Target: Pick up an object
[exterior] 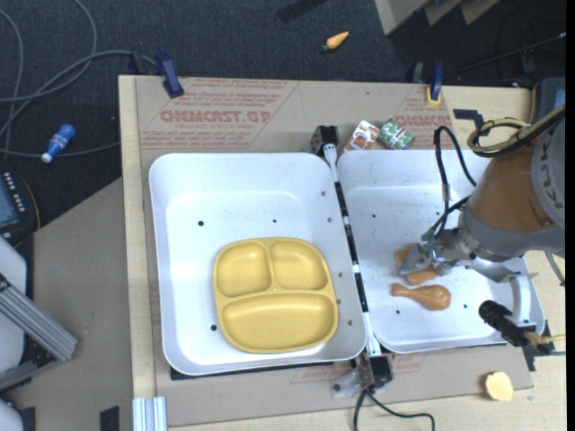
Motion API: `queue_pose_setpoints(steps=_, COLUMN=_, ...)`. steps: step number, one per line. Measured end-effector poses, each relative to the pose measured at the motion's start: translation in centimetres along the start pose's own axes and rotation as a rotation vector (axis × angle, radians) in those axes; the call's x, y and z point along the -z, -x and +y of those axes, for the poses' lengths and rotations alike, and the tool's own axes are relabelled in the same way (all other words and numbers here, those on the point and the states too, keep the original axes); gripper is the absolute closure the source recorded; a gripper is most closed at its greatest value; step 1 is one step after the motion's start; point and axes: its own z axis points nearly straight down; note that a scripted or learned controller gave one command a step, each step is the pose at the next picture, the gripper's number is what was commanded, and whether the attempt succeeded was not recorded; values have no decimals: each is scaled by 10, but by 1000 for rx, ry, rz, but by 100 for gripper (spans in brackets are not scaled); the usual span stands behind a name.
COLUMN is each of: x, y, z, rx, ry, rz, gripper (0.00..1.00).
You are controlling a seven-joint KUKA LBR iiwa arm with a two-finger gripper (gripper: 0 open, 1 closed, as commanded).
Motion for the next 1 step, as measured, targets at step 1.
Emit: queue_pose_setpoints(steps=1, x=109, y=-68, z=49, rx=11, ry=15, rz=0, gripper=100)
